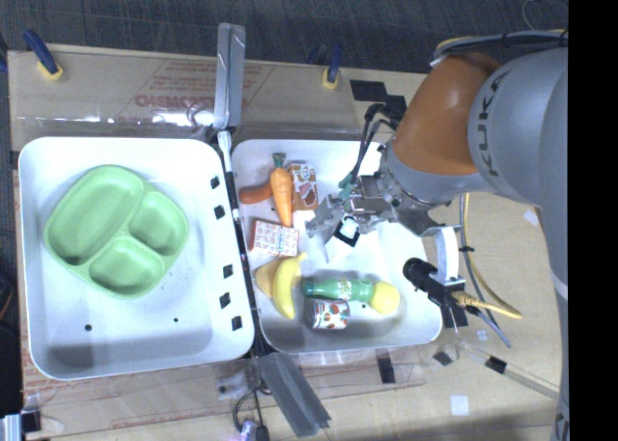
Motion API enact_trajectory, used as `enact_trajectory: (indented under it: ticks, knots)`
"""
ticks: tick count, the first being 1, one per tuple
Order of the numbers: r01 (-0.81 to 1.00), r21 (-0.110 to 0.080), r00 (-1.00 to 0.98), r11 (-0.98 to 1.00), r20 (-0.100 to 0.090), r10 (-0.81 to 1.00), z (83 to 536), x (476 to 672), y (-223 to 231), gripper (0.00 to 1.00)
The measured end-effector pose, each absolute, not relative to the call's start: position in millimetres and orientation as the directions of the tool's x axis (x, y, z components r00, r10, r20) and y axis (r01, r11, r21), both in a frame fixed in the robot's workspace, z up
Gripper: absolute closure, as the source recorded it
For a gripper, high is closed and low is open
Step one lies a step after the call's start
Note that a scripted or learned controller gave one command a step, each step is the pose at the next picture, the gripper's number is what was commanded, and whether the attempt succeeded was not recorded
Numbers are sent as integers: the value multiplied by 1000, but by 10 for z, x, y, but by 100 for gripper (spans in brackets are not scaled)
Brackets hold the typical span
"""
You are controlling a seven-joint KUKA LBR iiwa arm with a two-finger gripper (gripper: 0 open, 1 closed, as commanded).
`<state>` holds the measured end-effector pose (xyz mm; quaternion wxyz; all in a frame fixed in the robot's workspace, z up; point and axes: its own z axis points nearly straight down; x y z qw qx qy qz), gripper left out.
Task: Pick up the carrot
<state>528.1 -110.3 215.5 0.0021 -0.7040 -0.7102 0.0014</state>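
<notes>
While the grey arm [502,130] reaches in from the right, its gripper [333,222] hangs over the middle of the right bin [410,328]; whether it is spread or closed cannot be told from this slant, and nothing shows between its tips.

Bins, white, shallow: two, side by side.

Right bin, contents placed from the gripper:
- Carrot [281,194], one, orange with a green top. Just to the gripper's left and a little farther up the bin, lying lengthwise, apart from the gripper.
- Sausage-like reddish piece [255,194], one, touching the carrot's left side.
- Small printed packet [305,184], one, just beside the carrot on the gripper's side.
- Orange printed card or box [274,236], one, left of the gripper and slightly nearer the bench front.
- Banana [282,282], one, yellow, below and left of the gripper.
- Green bottle [340,288], one, lying on its side below the gripper.
- Lemon-yellow round item [384,298], one, touching the bottle's right end.
- Printed can [328,314], one, just beyond the bottle, near the bin's front wall.

Left bin [58,343], well apart from the gripper:
- Green divided plate [116,229], one, with three compartments.
</notes>
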Motion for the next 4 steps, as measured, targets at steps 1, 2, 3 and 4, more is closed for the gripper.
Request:
enact_trajectory:
  ticks: [1, 2, 3, 4]
  knots:
    - [996, -7, 91, -91, 1, 996, 1634, 5527, -1185, 0]
    - [992, -2, 125, -125, 0, 992, 1890, 5504, -1547, 0]
    - [994, -5, 110, -110, 0, 994, 1668, 5479, -1569, 0]
    - [976, -1, 218, -218, 1, 976, 924, 5974, -1108, 0]
